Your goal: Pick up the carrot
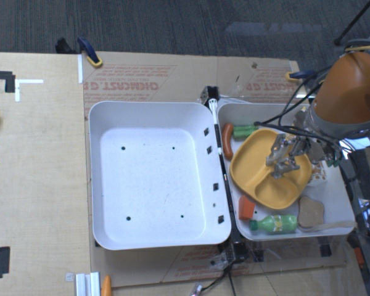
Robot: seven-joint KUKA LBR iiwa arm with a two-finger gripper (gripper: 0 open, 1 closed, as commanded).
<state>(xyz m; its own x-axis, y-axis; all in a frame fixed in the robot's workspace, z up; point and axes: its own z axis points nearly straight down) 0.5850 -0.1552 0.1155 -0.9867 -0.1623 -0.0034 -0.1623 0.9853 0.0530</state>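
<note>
gripper (283,160): finger state unclear, above yellow plastic dish (265,184) | risk: grabs dish, misses orange carrot (227,142) along bin wall

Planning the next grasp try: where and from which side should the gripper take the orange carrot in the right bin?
Grip the orange carrot mid-shaft, coming straight down. It lies flat and lengthwise between the bin's left wall and the yellow bowl, so closing across its narrow width looks tight.
</note>
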